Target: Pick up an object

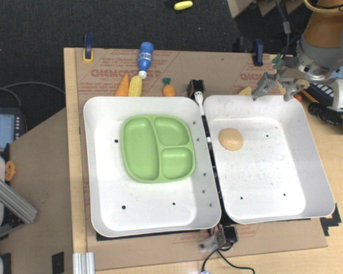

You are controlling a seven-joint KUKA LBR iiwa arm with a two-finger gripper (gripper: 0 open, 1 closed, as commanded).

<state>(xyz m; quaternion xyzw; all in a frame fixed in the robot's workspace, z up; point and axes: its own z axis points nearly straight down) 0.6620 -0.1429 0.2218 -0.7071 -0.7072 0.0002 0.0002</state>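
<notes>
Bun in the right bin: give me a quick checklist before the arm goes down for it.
1. Bun in plain sight in the right bin: ok.
2. Space around bun free for fingers, nothing touching it: ok.
3. Gripper open: ok, fingers spread.
4. Gripper above bun: not ok, it hangs over the bin's far rim, off to the right of the bun.
5. Gripper carrying nothing: ok.
6. Green tray in the left bin, out of the path: ok.
</notes>
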